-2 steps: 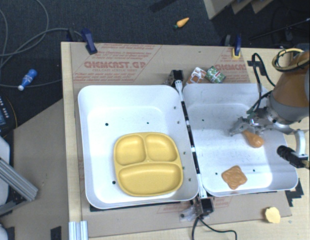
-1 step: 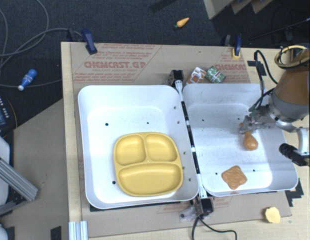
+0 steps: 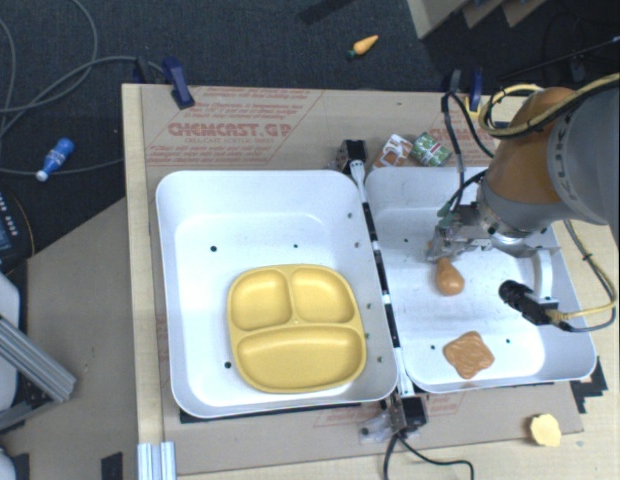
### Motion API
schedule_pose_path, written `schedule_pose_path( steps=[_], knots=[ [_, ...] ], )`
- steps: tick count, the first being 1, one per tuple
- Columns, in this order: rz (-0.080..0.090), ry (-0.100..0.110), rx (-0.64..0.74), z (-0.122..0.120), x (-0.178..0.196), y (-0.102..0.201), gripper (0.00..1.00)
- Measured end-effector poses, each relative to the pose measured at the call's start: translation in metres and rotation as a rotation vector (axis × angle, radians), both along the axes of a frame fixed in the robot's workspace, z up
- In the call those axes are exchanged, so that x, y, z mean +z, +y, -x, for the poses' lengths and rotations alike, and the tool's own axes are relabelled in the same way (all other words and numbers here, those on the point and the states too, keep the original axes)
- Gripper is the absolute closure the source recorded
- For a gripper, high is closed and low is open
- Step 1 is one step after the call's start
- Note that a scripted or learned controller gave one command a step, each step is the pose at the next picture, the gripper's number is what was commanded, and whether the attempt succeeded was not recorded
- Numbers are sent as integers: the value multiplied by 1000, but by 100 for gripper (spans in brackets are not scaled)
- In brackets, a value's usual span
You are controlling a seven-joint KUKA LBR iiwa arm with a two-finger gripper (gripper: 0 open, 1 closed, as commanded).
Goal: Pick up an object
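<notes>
Nearest the camera, at 5 o'clock, a flat tan cookie-shaped piece (image 3: 468,354) lies in the right white bin (image 3: 410,203).
Just above it at 4 o'clock, the two-finger gripper (image 3: 452,254) is poised over a small brown oblong lump (image 3: 449,277); whether it is open cannot be told. The descent should be kept centred, and the lump straddled, before any lift.

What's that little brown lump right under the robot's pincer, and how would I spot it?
Look in the right bin. Just below the pincer lies a small oval brown lump, like a toy potato. Its neighbour, nearer the front edge, is wider, flatter and more orange.
</notes>
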State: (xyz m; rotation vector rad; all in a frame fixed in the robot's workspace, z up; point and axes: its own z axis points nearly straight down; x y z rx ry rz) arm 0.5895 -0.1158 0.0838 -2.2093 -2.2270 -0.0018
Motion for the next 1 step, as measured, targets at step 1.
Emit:
schedule_pose_path(
  steps=[1],
  knots=[
    [1, -15, 1, 0, 108, 69, 100]
  ],
)
